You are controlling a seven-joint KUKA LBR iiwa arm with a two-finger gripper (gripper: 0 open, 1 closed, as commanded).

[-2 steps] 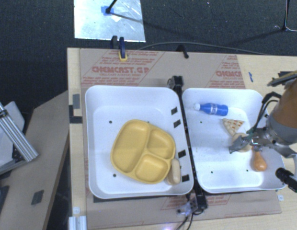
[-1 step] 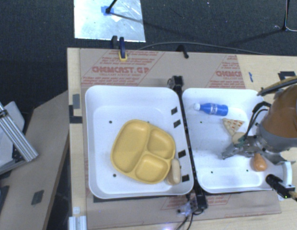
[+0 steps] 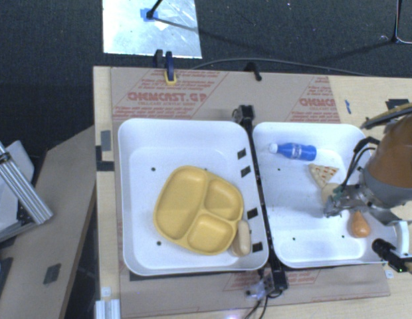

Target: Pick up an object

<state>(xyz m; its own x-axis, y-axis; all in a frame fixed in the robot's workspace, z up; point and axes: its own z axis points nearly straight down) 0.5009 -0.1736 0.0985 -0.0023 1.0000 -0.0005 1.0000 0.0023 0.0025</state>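
Hanging low over the right shallow white plastic bin [image 3: 286, 248], the tool [image 3: 337, 201] of the grey arm with the orange band [image 3: 395, 161] is reaching in from the right side. Its dark tip is sitting near the right wall of this bin, close above the bin floor. I cannot tell from this view whether the tool is released or clenched, because its end is small and dark.

Just to the right of the tool and a little below it, a small orange-brown rounded object [image 3: 358, 225] is lying on the bin floor, very near the tool but not visibly gripped by it. A tan triangular piece like a cracker [image 3: 323, 174] is lying just above the tool, partly next to the arm. Further toward the back of the same bin, a small blue plastic bottle with a white cap [image 3: 294, 151] is lying on its side, well apart from the tool.

In the left white bin [image 3: 143, 145], a yellow plastic plate with three compartments [image 3: 200, 209] is resting, and a small beige oval object [image 3: 241, 238] is touching its lower right edge. Both bins are standing side by side on the table [image 3: 212, 92].
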